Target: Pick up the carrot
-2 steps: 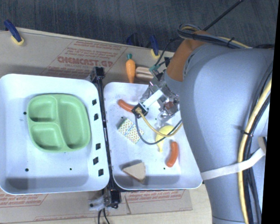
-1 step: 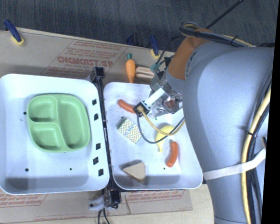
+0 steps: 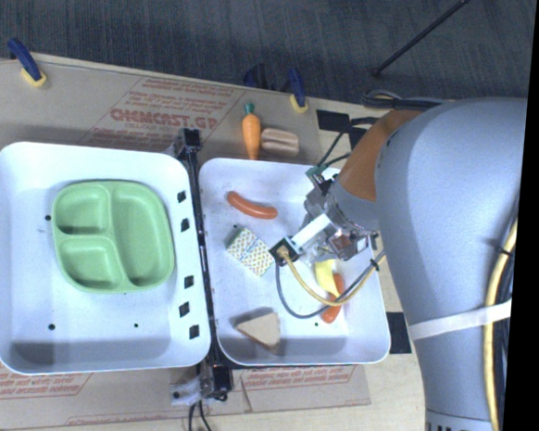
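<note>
The carrot (image 3: 250,134), orange with a green top, lies on the cardboard just beyond the far rim of the right bin (image 3: 372,334), outside both bins. My gripper (image 3: 329,257) hangs low over the right side of the right bin, well to the right of the carrot and nearer the camera. The grey wrist and loose cables cover much of it. Directly under it lie a yellow piece (image 3: 325,278) and an orange-red piece (image 3: 334,303), both partly hidden.
A tan block (image 3: 280,143) sits right beside the carrot. The right bin also holds a sausage (image 3: 252,206), a patterned cube (image 3: 250,252) and a bread wedge (image 3: 259,329). A green divided plate (image 3: 112,233) fills the left bin (image 3: 10,329). Blue clamps (image 3: 26,61) grip the board's far edge.
</note>
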`<state>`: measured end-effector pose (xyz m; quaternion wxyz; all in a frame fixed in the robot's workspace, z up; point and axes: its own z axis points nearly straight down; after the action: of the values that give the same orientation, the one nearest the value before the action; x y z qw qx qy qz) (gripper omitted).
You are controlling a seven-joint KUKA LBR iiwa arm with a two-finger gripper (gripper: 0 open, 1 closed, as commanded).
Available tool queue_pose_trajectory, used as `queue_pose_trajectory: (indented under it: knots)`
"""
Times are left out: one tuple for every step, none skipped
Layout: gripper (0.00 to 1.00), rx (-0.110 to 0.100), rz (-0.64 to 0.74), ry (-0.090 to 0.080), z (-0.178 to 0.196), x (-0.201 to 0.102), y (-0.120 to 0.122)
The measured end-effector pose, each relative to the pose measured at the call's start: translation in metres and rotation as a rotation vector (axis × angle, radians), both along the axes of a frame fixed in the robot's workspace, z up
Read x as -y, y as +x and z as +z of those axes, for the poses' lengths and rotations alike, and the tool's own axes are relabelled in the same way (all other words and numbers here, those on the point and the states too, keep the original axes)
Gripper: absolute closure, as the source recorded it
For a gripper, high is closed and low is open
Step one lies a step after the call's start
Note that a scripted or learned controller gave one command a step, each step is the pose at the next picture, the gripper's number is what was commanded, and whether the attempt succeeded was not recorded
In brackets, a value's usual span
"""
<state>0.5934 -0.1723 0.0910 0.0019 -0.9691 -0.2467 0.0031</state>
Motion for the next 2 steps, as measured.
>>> queue_pose_trajectory:
  knots:
    - [1.00,0.004,-0.164,-0.001,0.137,0.037,-0.101]
    - [1.00,0.001,-0.120,0.002,0.000,0.012,-0.118]
